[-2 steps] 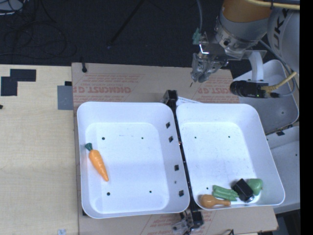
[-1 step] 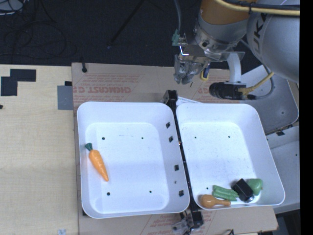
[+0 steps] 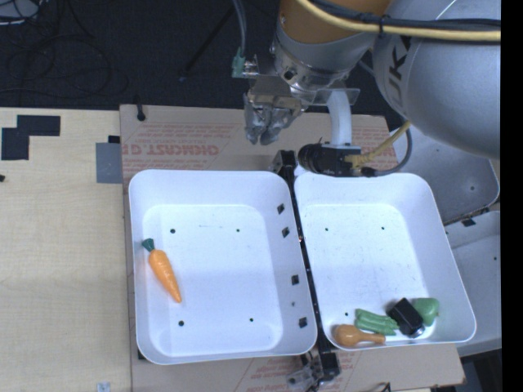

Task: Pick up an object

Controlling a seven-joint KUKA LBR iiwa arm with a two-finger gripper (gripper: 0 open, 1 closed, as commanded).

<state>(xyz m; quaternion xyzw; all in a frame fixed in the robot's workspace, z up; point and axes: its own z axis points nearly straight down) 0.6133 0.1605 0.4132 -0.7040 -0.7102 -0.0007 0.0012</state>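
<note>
An orange toy carrot (image 3: 164, 273) with a green top lies at the left side of the left bin (image 3: 212, 190). In the right bin (image 3: 409, 190), near its front right corner, lie a green pod-like toy (image 3: 375, 322), a black block (image 3: 405, 316), a green piece (image 3: 426, 307) and an orange pear-shaped toy (image 3: 356, 336), close together. My gripper (image 3: 263, 131) hangs high above the bench, behind the back edge of the left bin, far from all the objects. Nothing shows between its fingertips.
A central divider with black clips (image 3: 292, 251) separates the two bins. The bins rest on a cardboard sheet (image 3: 184, 141) on a light wooden bench (image 3: 57, 243). The large grey arm body (image 3: 441, 55) fills the upper right. Cables (image 3: 41, 23) lie at the dark back.
</note>
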